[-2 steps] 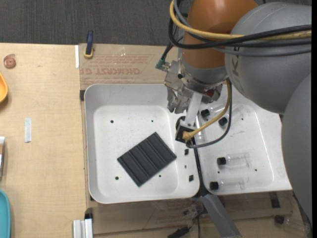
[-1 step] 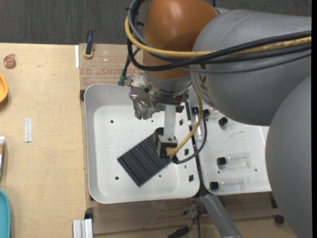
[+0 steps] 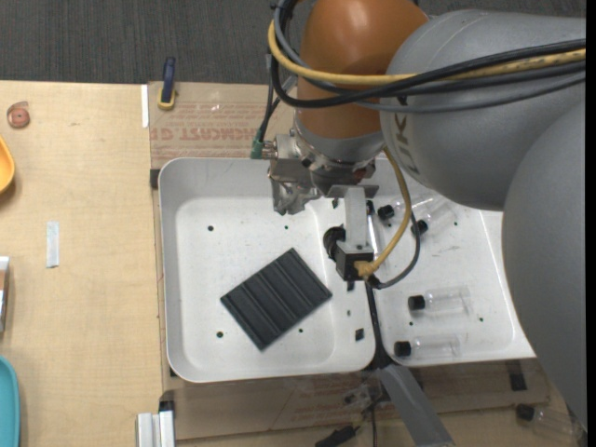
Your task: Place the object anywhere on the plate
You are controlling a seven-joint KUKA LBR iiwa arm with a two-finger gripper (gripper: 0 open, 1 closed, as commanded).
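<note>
While the gripper (image 3: 291, 194) is hovering near the left bin's (image 3: 177, 250) back edge (open or closed, I cannot tell), the step is calling for a low, centred release over the dark ribbed plate (image 3: 277, 298) lying toward the front edge.

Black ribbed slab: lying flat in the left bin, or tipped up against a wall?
Flat: the slab lies ribbed face up on the floor of the left bin, turned askew, leaning on no wall.
</note>
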